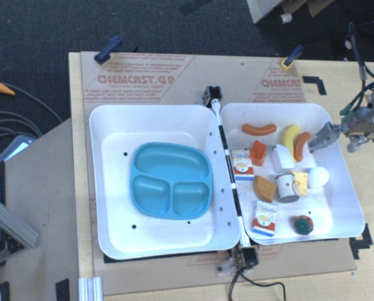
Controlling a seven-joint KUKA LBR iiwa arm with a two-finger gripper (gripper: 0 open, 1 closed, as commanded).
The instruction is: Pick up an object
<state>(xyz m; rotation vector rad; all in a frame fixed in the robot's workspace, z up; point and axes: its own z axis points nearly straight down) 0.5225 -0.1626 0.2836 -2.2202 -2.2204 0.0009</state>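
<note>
Your gripper (324,137) hangs at the right bin's (346,196) far right edge. You cannot tell how wide it is. The orange sausage (301,145) lies just left of it, beside the banana (290,137), standing long-ways away from you.

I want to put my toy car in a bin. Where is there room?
The left bin has bare white floor all around the blue plate, widest along its left side. The right bin is crowded with toy food; only its near right corner, past the strawberry, looks bare.
</note>
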